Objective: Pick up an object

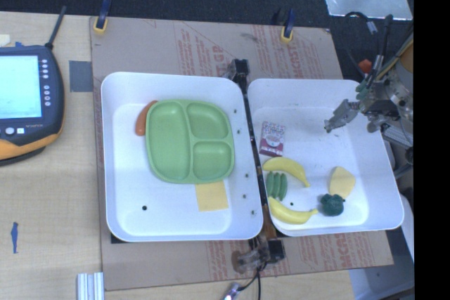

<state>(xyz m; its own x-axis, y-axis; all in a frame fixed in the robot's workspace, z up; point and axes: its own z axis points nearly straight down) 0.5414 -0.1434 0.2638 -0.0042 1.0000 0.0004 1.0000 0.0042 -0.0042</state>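
Plainly the gripper [336, 120] hangs empty over the right bin [309, 96], its opening unclear. Crowded bananas [287, 168] near the wall invite a glancing miss

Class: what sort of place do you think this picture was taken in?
Probably a robotics lab: a robot gripper reaches over white bins of toy food like a banana, with a teach pendant beside them.
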